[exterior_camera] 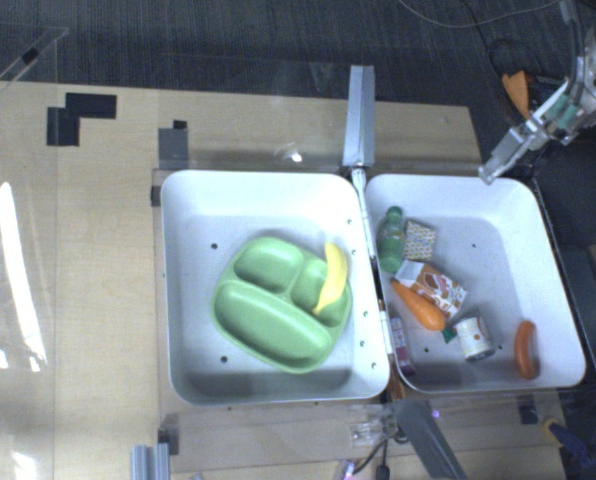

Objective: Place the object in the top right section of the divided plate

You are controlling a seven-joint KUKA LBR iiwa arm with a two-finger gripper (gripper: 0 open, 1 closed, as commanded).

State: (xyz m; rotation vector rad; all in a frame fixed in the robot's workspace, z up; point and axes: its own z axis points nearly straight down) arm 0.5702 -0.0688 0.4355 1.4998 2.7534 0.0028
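From my console I see the left bin [183,268] carrying the green divided plate [268,313] at centre frame, and the banana [332,278] lies in that plate's upper right section, leaning on its rim. The gripper [505,156] hangs at upper right over the right bin's [548,258] back edge; I cannot tell its opening.

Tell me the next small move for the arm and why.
Probably none beyond staying clear: the banana already lies in the green divided plate, across its right-hand small section and partly over the rim. The gripper sits above the right bin's upper corner, away from both. If anything, a small nudge could seat the banana fully inside that section.
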